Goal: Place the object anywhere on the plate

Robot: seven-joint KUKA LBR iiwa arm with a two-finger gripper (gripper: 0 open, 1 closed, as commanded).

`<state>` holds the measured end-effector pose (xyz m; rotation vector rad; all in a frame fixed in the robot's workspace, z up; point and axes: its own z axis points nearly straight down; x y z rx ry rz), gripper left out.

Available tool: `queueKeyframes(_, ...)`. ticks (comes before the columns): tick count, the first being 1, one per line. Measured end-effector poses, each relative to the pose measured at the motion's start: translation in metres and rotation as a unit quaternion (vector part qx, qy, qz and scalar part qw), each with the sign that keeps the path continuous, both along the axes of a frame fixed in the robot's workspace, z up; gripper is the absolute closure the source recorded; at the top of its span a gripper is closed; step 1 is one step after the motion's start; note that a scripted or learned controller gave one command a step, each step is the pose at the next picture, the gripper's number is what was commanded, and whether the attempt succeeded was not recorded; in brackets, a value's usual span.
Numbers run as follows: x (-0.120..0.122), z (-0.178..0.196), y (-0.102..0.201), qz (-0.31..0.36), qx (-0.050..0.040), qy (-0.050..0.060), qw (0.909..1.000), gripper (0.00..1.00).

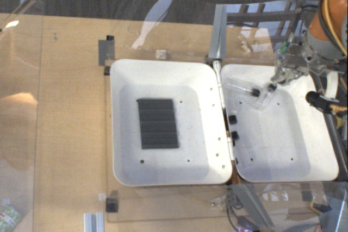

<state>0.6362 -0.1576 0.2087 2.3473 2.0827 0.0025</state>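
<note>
- Plate (159, 123) lies dark in the left bin (122, 117), our target.
- Object (251, 90), a clear syringe-like thing, lies in the right bin (304, 165).
- Hand (278, 80) hangs just beside it, for pickup we judge; grip we cannot tell.

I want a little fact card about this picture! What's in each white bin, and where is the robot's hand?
left bin: holds a dark ribbed rectangular plate, lying flat near its middle
right bin: holds a small clear object with a dark tip, near its upper left
gripper: over the right bin's upper part, close beside the clear object
arm: reaches in from the upper right
object on plate: not yet
</note>
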Motion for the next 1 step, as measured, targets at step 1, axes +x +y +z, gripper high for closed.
queueKeyframes(1, 0.0143, 0.0265, 0.0486, -0.247, 0.0008, 0.001, 0.9691, 1.0)
